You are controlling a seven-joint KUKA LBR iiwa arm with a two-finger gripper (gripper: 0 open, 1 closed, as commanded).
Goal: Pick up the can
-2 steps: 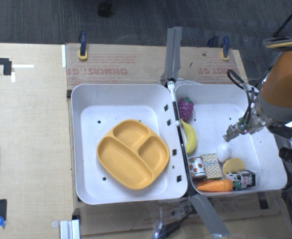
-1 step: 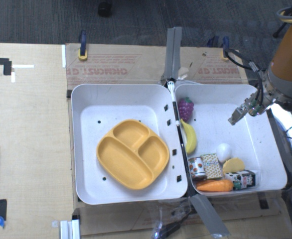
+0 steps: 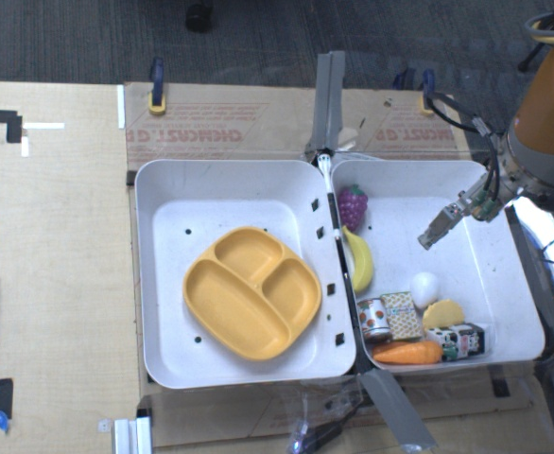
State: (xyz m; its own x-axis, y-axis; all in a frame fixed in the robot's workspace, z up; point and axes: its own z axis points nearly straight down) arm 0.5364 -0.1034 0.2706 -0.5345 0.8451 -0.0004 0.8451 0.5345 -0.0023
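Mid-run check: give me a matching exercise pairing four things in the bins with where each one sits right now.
Things:
1. yellow plate
2. grapes
3. can
4. carrot

Places:
A. right bin, along the near wall
B. left bin, on its floor
C. right bin, by the divider, just below the banana
D. right bin, by the divider, above the banana

Pairs: 1-B, 2-D, 3-C, 4-A
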